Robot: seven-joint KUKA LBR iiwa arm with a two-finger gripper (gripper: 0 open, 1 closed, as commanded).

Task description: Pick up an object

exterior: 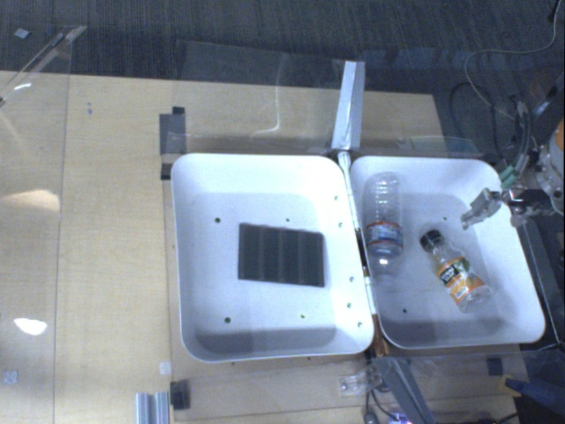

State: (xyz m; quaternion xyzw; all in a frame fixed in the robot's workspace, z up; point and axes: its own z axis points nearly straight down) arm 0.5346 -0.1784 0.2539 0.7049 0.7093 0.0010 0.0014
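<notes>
Lying in the right bin (521,325), an orange-labelled bottle (455,273) is seen beside the gripper (481,208); its grip cannot be told.

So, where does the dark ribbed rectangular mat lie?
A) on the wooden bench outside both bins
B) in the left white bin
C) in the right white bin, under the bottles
B: the dark ribbed rectangular mat lies flat on the floor of the left white bin, while the right white bin holds two clear plastic bottles.
</notes>
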